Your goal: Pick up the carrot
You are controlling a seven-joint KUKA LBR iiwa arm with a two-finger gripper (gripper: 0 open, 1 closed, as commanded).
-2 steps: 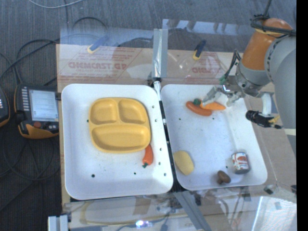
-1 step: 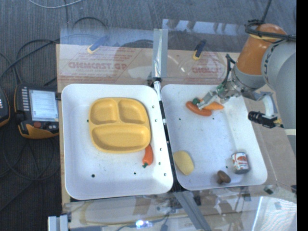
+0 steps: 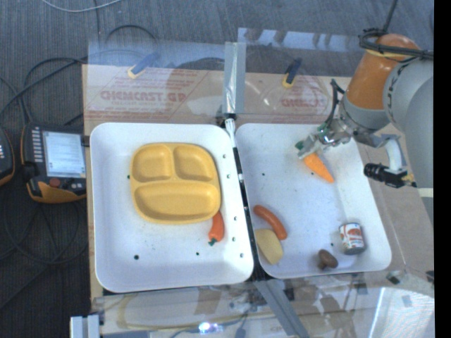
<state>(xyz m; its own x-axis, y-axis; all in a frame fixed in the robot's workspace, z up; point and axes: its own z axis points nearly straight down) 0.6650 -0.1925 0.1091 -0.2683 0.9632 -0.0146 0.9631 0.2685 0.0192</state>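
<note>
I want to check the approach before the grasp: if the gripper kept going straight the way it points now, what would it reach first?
Most likely the carrot: the gripper sits just above its upper end in the right bin, pointing down and leftward. Depth is unclear from this slanted view, so it could instead meet the bin floor beside it.

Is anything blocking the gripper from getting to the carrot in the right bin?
Nothing visible does. The gripper sits right at the carrot's upper end, with bare bin floor around it. The hot dog and the can lie well away, nearer the front.
</note>
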